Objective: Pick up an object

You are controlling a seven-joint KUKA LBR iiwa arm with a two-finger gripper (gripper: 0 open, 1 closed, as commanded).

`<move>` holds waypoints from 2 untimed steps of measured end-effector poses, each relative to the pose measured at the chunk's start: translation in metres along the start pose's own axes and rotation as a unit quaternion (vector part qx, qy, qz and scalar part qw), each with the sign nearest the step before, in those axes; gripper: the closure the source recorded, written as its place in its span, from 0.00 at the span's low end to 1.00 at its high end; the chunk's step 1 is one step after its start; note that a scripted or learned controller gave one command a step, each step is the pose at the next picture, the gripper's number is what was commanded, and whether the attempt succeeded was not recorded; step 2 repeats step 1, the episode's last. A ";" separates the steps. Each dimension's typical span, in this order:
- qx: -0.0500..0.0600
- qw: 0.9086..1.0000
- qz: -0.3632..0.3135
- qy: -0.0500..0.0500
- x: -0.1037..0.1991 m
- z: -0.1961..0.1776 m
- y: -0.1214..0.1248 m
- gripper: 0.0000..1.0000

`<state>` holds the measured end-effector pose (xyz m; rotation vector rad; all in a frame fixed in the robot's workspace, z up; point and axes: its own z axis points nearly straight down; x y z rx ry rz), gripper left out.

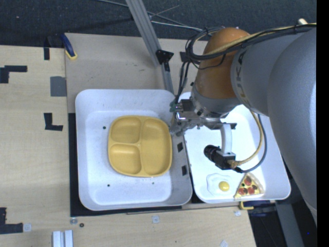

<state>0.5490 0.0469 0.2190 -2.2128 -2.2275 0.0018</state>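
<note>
Bore two white bins side by side on the tan bench (31, 153): left bin (92, 189), right bin (275, 181).

No text, label, brand, number or sign can be read anywhere in the camera view. The yellow, three-compartment plastic plate (140, 145) in the left shallow white bin (92, 138) bears no print. Black tape marks (14, 72) on the tan wooden bench (31, 153) form plain angular shapes, not letters. The grey arm with its orange band (226, 60) shows no legible marking.
</note>
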 end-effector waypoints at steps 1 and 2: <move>0.000 1.000 0.000 0.000 0.055 0.010 0.008 1.00; 0.000 1.000 0.000 0.000 0.055 0.010 0.008 1.00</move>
